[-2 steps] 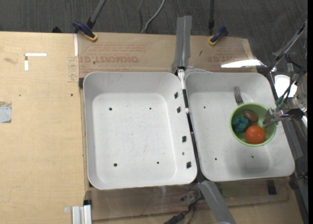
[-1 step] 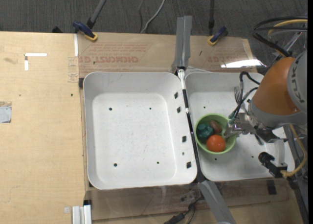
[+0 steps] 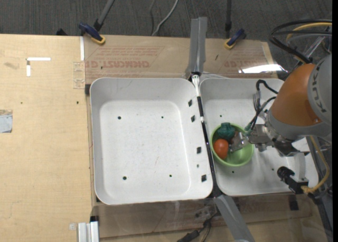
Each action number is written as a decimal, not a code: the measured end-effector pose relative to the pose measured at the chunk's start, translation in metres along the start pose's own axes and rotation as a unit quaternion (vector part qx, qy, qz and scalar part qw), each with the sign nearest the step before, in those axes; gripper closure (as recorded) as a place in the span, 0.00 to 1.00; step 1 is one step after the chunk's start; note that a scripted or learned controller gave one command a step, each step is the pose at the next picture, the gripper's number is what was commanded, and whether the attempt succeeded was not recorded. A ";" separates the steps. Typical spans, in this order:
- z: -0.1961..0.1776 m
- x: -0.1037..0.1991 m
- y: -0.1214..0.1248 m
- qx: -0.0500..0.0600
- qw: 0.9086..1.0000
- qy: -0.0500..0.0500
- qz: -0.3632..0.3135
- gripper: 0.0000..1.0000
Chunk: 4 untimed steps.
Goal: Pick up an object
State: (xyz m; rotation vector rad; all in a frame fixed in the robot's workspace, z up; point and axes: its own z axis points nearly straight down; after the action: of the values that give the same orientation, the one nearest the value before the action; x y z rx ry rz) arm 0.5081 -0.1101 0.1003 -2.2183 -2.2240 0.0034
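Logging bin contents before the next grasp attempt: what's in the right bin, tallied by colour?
Green: 1, the green bowl
Red-orange: 1, a round red-orange object inside the bowl
Teal: 1, a teal object at the bowl's far rim
Silver: 1, a fork near the bin's far side
Total: 4

even, bright overhead light; glare patch on the cardboard (image 3: 260,68); soft shadows, slightly soft focus throughout.
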 end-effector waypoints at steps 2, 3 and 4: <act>0.007 0.006 0.052 -0.002 0.994 -0.004 -0.111 0.00; 0.007 0.004 0.124 -0.002 0.972 -0.002 -0.234 0.00; 0.008 0.004 -0.007 0.000 0.975 -0.001 -0.224 0.00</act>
State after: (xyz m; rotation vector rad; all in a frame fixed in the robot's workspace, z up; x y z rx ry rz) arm 0.5013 -0.1057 0.0921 -1.6656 -2.6647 0.0043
